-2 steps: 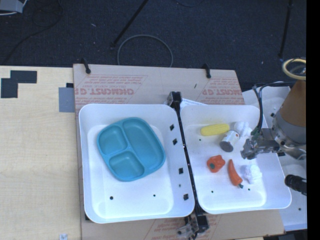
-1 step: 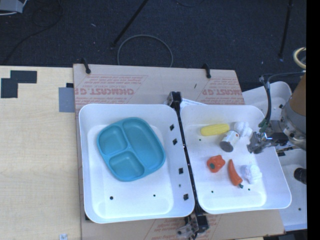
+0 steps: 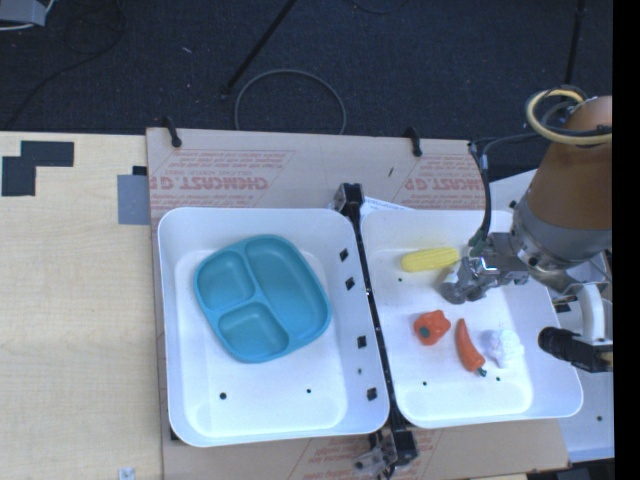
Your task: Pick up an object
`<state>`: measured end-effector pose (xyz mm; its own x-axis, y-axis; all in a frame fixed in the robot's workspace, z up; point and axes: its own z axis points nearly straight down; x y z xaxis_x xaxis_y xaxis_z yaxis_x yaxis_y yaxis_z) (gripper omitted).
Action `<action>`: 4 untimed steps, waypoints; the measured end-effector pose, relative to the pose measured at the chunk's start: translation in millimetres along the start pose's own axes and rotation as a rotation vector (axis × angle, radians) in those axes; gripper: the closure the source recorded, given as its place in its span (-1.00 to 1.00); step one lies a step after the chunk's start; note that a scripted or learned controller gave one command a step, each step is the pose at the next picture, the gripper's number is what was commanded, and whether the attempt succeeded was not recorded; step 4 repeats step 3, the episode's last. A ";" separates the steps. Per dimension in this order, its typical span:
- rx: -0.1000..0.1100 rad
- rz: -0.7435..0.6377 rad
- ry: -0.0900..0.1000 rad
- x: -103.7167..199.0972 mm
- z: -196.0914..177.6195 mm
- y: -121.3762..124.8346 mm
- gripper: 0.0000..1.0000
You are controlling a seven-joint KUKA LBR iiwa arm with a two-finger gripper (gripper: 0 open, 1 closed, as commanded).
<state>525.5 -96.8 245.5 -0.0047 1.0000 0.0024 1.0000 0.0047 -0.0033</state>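
The right bin (image 3: 440,408) holds a yellow corn cob (image 3: 430,259) near its back, a small red-orange pepper-like toy (image 3: 432,327) in the middle, an orange carrot (image 3: 468,345) lying next to it, and a small white object (image 3: 503,347) to the carrot's right. My gripper (image 3: 462,286) hangs low over the bin, just right of the corn cob and above the pepper and carrot. Nothing shows between its fingers.
In the left bin (image 3: 200,408) lies a blue three-compartment plate (image 3: 262,296). A black divider (image 3: 365,313) runs between the two bins. The arm's grey body with its orange band (image 3: 575,188) fills the right side above the right bin.
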 end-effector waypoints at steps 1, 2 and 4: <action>0.002 0.001 0.000 44.7 11.5 13.3 1.00; -0.001 0.001 -0.001 99.0 4.5 26.2 1.00; -0.001 0.000 -0.001 159.1 3.0 36.1 1.00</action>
